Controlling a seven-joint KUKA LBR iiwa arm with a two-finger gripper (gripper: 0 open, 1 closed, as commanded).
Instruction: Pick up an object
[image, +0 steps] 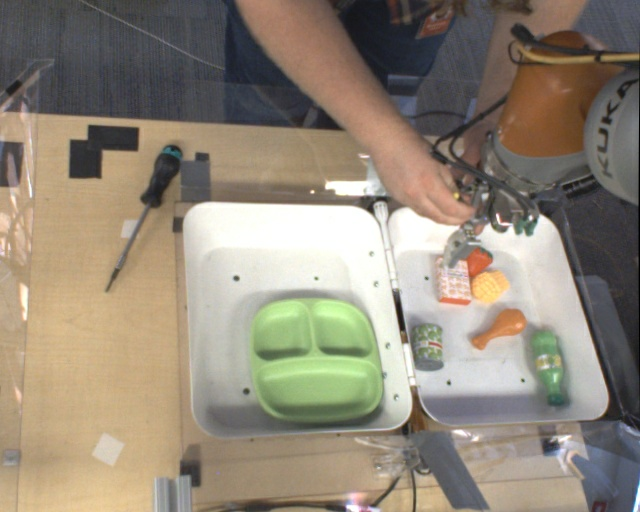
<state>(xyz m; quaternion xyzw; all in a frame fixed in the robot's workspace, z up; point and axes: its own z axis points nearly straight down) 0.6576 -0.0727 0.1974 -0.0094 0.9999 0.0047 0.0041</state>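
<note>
Nothing is lifted yet: the gripper (463, 243) hangs low over the right bin (580, 300), just above the small carton (454, 283). A person's hand (432, 190) crowds it, so I cannot tell its opening; carton, drumstick (499, 327) and bottle (548, 368) all lie in the bin.

Glossy, seemingly plastic green tray (316, 360); matt wooden bench (90, 350).

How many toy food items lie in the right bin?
5: a carton and an orange piece near the middle, a can at left, a drumstick, a green bottle. The hand may hide more.
</note>
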